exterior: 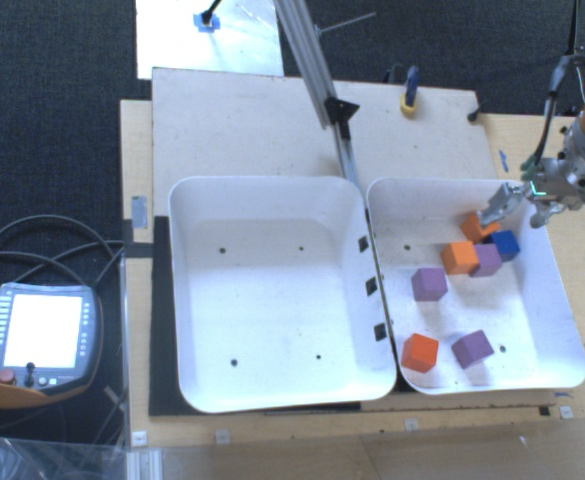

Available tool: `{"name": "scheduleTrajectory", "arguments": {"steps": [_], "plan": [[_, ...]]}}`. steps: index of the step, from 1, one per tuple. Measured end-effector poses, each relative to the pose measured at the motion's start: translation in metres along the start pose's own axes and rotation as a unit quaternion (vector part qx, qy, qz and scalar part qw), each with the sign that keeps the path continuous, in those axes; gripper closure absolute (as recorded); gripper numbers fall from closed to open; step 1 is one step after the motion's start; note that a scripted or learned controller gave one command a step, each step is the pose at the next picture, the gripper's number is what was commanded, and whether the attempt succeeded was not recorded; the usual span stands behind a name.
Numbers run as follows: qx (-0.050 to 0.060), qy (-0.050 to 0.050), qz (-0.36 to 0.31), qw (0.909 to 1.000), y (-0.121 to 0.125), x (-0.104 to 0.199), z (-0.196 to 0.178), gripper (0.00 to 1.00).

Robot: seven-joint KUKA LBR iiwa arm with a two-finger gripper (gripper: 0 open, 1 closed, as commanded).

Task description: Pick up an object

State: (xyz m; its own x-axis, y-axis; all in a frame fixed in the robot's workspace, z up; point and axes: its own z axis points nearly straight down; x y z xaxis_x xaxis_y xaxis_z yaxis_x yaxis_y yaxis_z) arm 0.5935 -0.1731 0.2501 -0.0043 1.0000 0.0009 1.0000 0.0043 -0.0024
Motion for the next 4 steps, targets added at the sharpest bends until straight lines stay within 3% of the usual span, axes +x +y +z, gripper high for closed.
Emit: {"name": "scheduleTrajectory", "arguments": {"steps": [1, 3, 4], "plan": [[-0.002, 0.000, 0.000, 1.0000, 0.001, 0.000, -0.002, 0.00], [0.001, 0.000, 0.001, 1.0000, -0.002, 0.001, 0.102, 0.00], [-0.009, -0.003, 0.001, 0.9999, 0.003, -0.001, 0.132, 0.00]]}}
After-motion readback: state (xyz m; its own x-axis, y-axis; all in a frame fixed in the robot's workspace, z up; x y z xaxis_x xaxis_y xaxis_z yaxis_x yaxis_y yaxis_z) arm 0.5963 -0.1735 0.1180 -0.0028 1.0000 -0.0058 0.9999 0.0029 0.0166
